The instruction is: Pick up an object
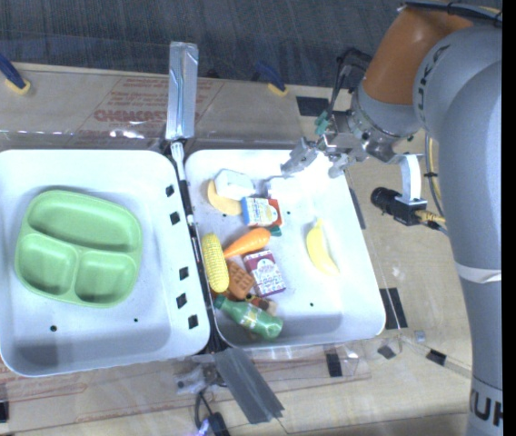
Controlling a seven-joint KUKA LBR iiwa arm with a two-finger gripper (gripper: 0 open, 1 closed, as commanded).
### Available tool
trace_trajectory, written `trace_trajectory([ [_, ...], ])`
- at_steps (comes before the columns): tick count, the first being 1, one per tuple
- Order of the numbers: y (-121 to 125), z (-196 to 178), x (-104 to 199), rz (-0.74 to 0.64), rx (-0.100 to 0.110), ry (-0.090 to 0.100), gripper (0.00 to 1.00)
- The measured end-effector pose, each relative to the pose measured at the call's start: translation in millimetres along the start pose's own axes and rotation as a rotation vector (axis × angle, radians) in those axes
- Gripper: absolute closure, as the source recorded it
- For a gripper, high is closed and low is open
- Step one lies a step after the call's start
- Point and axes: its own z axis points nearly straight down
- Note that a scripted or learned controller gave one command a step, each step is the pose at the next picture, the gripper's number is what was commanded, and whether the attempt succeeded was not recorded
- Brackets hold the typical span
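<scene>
I keep the claw (317, 157) high over the right bin's (353, 271) far corner; I cannot tell if it is open or closed. Below lie the candidates: banana (321, 247), carrot (249, 241), corn (214, 262), green bottle (251, 317). The left bin (4, 243) holds a green tray (79, 246).

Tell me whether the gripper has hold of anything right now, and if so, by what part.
Nothing is held. The gripper hangs over the far edge of the right bin with nothing between its fingers; the banana and carrot lie in the bin.
</scene>
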Motion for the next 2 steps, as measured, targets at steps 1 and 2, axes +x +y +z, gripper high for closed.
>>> trace_trajectory([
  [1, -51, 58, 4, -0.196, -0.002, 0.0, 0.0],
  [2, -60, 32, -29, -0.179, -0.004, -0.002, 0.0],
])
